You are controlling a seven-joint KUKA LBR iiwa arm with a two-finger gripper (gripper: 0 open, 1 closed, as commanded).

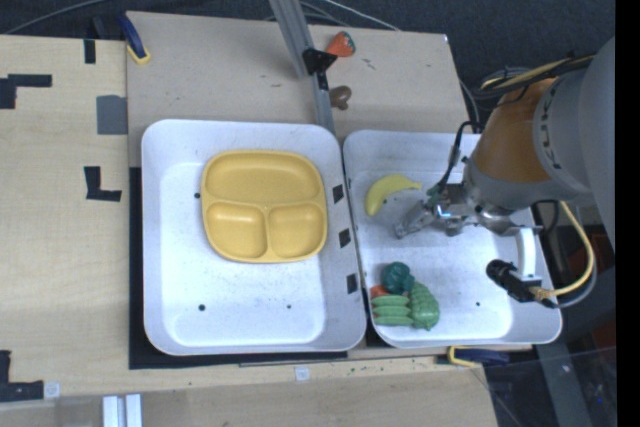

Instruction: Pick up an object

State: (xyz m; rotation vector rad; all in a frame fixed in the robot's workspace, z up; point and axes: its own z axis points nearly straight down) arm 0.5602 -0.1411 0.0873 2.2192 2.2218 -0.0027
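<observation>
Right bin (500, 315): curved yellow banana (390, 191)

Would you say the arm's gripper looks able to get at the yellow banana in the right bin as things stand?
Probably yes: the gripper sits just beside the banana in the right bin, with nothing lying between them; the green toys are off to the side.

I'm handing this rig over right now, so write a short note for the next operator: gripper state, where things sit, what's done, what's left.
Gripper: low in the right white bin, just beside the yellow banana-shaped toy; nothing seen between its fingers, and open or shut is unclear.
Banana toy lies near that bin's upper left. Green toy vegetables lie at its lower left.
Yellow divided plastic plate sits in the left white bin.
Done: arm is down at the banana.
Left: grasp and lift an object.
</observation>
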